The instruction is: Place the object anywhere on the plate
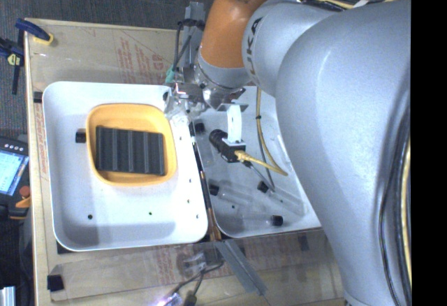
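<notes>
Plate: the yellow plate [133, 151] sits in the left bin [63, 228], left of centre in the frame, with a dark ribbed block [130, 149] lying across its middle; a yellow rim stays bare all round it.
Arm: the arm [335, 123] fills the right of the frame, its orange band [223, 28] at upper centre.
Gripper: the gripper [183, 98] hangs at the upper right corner of the left bin, just beside the plate's upper right edge; whether it is wide or narrow, or carries anything, cannot be told from this slant.
Object: not identifiable with any certainty; no item is visible between the tool's tips, and the right bin [244, 231] shows only cabling and small dark fittings.
Step in hand: probably the carry toward the plate or the release, judging by the position.
Doing it well: move left until fully over the plate, not its rim; aim for the bare yellow band or settle squarely on the ribbed block; lower close before letting go.
Risk: a release at the present spot likely lands on the bin floor or the rim.
</notes>
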### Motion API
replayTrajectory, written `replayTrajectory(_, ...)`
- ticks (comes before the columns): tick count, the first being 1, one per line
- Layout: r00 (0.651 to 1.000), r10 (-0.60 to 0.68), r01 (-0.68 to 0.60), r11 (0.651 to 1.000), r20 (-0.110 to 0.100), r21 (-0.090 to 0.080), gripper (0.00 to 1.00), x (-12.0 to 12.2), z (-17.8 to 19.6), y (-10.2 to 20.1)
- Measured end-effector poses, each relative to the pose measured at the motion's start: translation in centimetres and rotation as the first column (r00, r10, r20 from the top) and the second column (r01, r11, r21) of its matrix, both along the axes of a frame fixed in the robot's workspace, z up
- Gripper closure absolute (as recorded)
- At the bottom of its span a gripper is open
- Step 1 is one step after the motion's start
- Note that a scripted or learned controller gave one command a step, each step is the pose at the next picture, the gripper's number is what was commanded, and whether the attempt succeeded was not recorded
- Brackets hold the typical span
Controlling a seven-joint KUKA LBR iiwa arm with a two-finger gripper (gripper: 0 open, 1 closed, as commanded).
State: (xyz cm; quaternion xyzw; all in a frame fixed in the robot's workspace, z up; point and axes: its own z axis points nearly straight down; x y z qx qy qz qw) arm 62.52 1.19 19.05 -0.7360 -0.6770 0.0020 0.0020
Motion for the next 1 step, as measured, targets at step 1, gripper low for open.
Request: replayTrajectory(1,1.000,0.000,0.000,1.000,0.000,0.000,0.00,0.01,0.02,-0.02)
